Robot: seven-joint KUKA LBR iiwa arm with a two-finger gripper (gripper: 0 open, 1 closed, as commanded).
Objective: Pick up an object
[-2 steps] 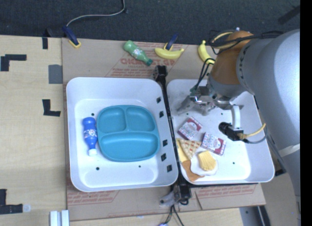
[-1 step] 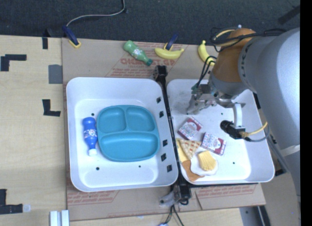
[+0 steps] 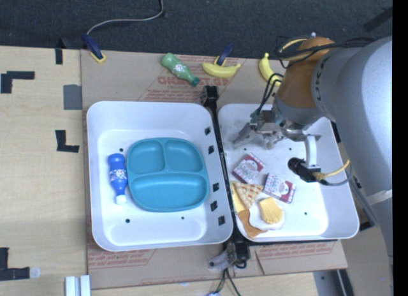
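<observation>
My gripper [image 3: 257,138] hangs over the far left part of the right bin [image 3: 319,218]. Its fingers [image 3: 241,138] are spread open with nothing between them. Just in front of it lie two small red-and-white packets [image 3: 248,168] [image 3: 279,187]. Nearer the front edge sit a waffle-patterned wedge [image 3: 245,194], a yellow cheese piece on a white disc [image 3: 270,212] and a tan slice [image 3: 250,227]. The left bin [image 3: 102,122] holds a blue divided plate [image 3: 169,173] and a small blue bottle [image 3: 117,177] to its left.
Behind the bins, on the cardboard, lie a green bottle [image 3: 180,69] and two bananas [image 3: 220,68] [image 3: 266,66]. The arm's grey body [image 3: 357,97] covers the right bin's far right side. A black divider [image 3: 217,154] runs between the bins.
</observation>
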